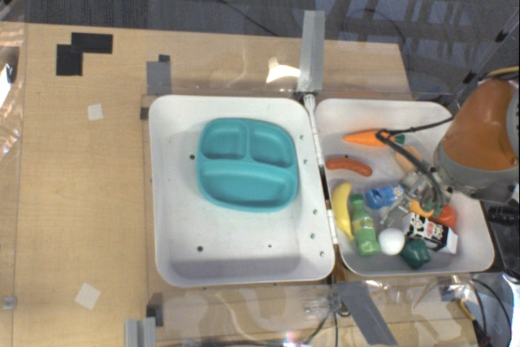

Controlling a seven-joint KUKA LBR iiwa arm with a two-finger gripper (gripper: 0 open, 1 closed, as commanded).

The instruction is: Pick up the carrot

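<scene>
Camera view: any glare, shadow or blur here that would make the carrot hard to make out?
Camera view: bright glare patch on the bench behind the bins, off the carrot, which is evenly lit and sharp; soft shadow along the left bin near its front wall; the gripper region is cluttered and hard to read.

The right bin (471, 256) is crowded toward the lower part of the frame: a banana (342, 208), a green bottle (363, 228), a white egg (392, 241) and a blue toy (379, 197) lie close together. The carrot (363, 138) lies near the upper wall, with bare floor to its left and a sausage (348, 166) just below. The gripper (416, 193) and arm (479, 146) take up the right side.
</scene>
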